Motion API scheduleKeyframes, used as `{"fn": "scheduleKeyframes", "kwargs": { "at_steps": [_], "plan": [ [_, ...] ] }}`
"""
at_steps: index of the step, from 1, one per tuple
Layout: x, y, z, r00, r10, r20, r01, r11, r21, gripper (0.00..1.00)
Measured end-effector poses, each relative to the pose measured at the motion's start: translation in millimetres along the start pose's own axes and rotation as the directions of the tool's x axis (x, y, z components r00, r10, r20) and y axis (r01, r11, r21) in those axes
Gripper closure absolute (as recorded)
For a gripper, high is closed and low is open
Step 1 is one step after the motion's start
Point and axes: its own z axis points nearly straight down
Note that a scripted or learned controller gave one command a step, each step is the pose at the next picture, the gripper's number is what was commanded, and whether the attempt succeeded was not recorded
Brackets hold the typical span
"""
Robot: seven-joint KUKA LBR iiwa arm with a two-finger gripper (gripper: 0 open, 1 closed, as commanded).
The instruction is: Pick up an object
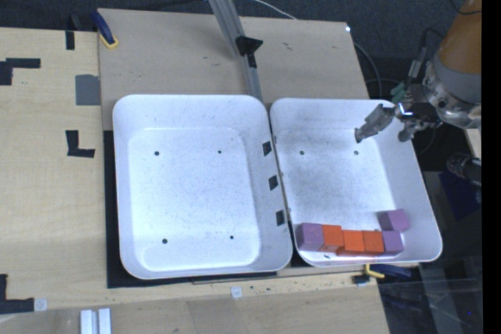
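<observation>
**Over the right bin's far-right rim: gripper spread, nothing in it**

At the far-right edge of the shallow white plastic right bin (348, 172), the grey two-finger gripper (383, 127) hangs above the rim. Its fingers are spread: one dark finger (369, 126) slants out over the bin's far interior, the other sits back twd the wrist, w/ a clear gap between & no object in that gap. Behind it, further right of the bin, the grey arm w/ orange band (463, 51) comes in from the side.

Task objs all sit in the right bin's near edge, well apart from the gripper. A row of small blocks lies against the near wall: a purple cube (311, 235) at the row's left end, then an orange block (332, 237), then more orange blocks (364, 242) touching one another. At the row's right end, near the bin's near-right corner, a purple block (393, 220) sits just behind another purple block (392, 241). Exact count of orange pcs is hard to tell.

Left of the right bin, touching it along the shared side, is the shallow white left bin (192, 184). Beyond the right bin's far-left corner, a slanted grey metal rail (221, 0) rises off the tan wooden bench (188, 51).
</observation>
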Motion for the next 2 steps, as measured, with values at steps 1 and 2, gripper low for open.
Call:
{"fn": "scheduleKeyframes", "kwargs": {
  "at_steps": [1,2],
  "plan": [
    [30,-36,83,1.0,0.001,-0.003,-0.001,1.0,0.011,0.0],
    [114,-11,99,1.0,-0.007,-0.003,0.007,1.0,0.002,0.0]
  ]
}}
